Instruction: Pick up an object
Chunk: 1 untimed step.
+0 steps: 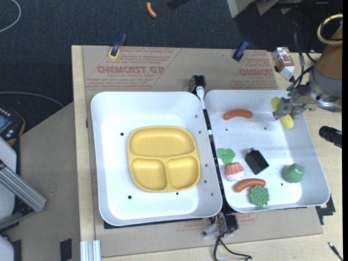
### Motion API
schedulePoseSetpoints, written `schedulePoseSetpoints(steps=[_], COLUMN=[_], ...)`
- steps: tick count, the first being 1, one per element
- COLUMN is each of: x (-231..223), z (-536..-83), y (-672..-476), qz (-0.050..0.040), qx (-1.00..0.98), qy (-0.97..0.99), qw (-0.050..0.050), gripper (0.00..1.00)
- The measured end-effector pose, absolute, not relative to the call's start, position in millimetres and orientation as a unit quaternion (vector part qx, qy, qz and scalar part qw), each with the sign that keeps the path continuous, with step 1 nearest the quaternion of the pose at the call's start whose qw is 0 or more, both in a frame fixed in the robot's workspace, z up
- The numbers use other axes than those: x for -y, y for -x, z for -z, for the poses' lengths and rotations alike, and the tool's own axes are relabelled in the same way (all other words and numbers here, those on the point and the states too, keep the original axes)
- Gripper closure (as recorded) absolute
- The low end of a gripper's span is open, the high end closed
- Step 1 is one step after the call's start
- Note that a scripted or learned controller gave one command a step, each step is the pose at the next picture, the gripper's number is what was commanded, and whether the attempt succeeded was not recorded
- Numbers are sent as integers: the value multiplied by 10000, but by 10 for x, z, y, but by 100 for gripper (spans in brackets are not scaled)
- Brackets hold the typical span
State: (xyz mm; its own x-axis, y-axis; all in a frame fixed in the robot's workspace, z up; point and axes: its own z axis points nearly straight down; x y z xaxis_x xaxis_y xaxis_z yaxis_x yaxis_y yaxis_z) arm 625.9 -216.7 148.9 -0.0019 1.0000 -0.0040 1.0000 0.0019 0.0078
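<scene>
Reaching in from the right, I hang my jaws [286, 111] over the far right corner of the right bin [274, 197], low above its floor. A yellow piece, perhaps a toy banana [286, 120], lies right under my jaws; part of it pokes out above them and part below. Whether my jaws are spread or pressed together I cannot tell, nor whether they pinch that yellow piece or merely cover it.

The rest of the right bin is scattered with toy food. An orange sausage [237, 114] lies near the far wall, well to the left of my jaws. Along the near half sit a green leafy piece [225, 155], a small red and white piece [235, 171] just below it, a black block [256, 160] tilted beside them, a second sausage [249, 185] and a green bumpy vegetable [259, 196] touching or nearly touching it. A round green object [293, 173] rests apart near the right wall.

The left bin [106, 162] holds a yellow divided plate [163, 157] with three compartments, set near its middle. Both bins sit side by side on a brown board [141, 64] on the desk, with a blue and yellow clamp [116, 46] on its far edge.
</scene>
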Motion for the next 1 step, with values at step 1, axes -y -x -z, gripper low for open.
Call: schedulePoseSetpoints(steps=[1], x=[2199], z=[-1934], y=[-6297], qz=[-15], qx=[-7076], qy=[-7066], qw=[41], gripper=[100])
